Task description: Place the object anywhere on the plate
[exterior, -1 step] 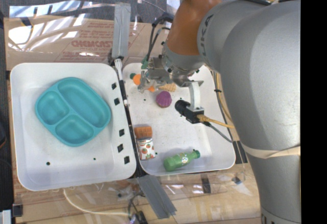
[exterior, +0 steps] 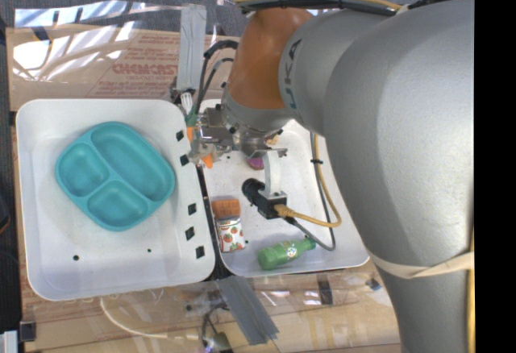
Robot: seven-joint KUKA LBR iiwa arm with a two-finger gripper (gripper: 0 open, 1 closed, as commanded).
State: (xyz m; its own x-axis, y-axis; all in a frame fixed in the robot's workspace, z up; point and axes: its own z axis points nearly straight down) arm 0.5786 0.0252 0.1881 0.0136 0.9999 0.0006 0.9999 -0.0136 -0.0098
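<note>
The big grey arm leans over the right bin, its wrist low above the bin's upper left part, close to the divider. The gripper sits beneath the orange band; I cannot tell how it is set or whether it has anything. A small purple object peeks out just beside it. Nearer me in that bin lie a green bottle and a strawberry-printed carton. The teal divided plate waits bare in the left bin. I judge this the picking step; next comes a secure lift, then a carry leftward over the divider to the plate.
</note>
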